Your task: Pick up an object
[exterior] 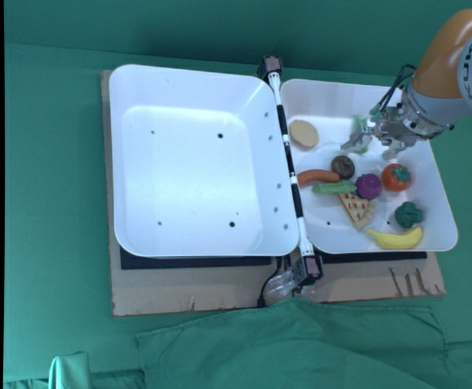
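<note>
Nothing is lifted yet, so we start with what lies closest under the tool: a small green leafy plastic piece near the back of the right-hand shallow white bin, touching or just beside the fingers of the grey two-finger gripper. We read the fingers as spread apart with nothing between them, so the grasp is not made. If we go for the green piece, we want the fingers to straddle it squarely and come fully down to the bin floor before closing, since a thin, light part can slip out sideways. Just in front of the gripper sit a round red plastic tomato, a purple round toy and a dark brown ball-shaped toy, all close together; these rounder shapes look easier to pinch, but their neighbours crowd the fingers. Further out lie an orange carrot-like stick, a green pod-shaped piece, a tan waffle-patterned wedge, a dark green broccoli toy, a yellow plastic banana and a pale beige oval toy. We would keep the approach vertical and stay off the bin wall. The left-hand shallow white bin stands alongside, across the black-and-white divider rod.
</note>
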Controlling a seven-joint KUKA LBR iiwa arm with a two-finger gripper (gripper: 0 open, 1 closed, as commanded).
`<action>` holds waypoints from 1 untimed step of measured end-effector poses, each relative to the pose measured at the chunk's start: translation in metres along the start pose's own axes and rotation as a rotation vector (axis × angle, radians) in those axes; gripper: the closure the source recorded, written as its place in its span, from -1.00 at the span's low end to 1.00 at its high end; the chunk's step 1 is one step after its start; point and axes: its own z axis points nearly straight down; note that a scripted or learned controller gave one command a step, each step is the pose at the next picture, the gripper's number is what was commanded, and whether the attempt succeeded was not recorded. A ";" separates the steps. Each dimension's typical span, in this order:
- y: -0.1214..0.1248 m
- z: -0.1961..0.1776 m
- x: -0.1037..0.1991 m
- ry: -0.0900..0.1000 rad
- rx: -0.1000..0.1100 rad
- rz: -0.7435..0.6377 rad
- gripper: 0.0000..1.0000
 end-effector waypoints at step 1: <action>0.016 0.001 0.017 -0.002 0.003 -0.001 -1.00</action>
